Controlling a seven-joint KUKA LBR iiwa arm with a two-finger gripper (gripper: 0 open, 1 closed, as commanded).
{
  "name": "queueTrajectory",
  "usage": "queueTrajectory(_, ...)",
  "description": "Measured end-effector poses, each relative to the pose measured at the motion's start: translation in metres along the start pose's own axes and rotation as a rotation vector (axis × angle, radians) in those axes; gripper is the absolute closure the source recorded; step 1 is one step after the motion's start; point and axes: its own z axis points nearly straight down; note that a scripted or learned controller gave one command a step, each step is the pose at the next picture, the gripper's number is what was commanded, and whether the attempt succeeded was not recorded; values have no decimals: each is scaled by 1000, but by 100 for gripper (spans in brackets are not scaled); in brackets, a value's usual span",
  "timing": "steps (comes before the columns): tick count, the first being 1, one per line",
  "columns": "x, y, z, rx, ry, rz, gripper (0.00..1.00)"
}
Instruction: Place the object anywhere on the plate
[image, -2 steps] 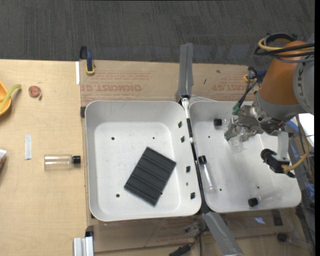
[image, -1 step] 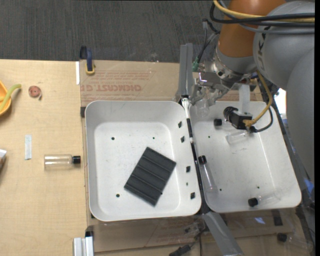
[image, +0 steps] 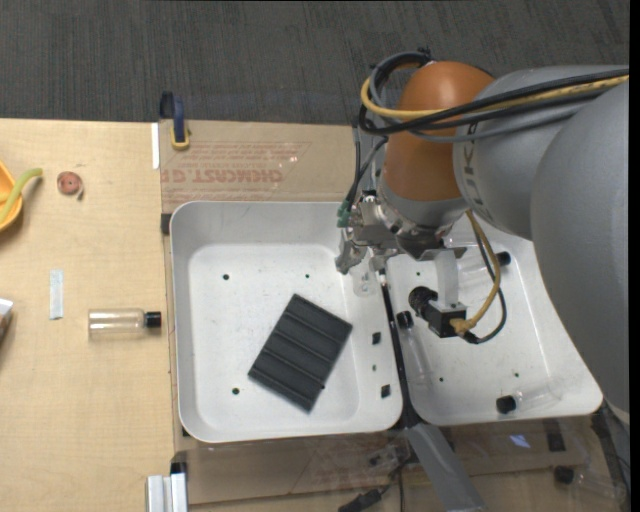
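Near side of the left white bin (image: 200, 330): ribbed dark-grey rectangular plate (image: 300, 352), lying flat and skewed. On the bare wood bench left of the bin, a clear cylindrical vial (image: 122, 320) with a black cap lies on its side. Farther back, the gripper (image: 362, 262) hangs over the bins' shared rim; can't tell its opening or whether it holds anything. Small red disc (image: 68, 183) sits far left.

Dark ribbed rectangular plate (image: 301, 352), lying flat, turned diagonally, in left bin (image: 200, 300), lower middle of floor, apart from the walls.
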Motion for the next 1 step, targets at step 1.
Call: queueTrajectory(1,69,-66,-9,0,0,-109,100)
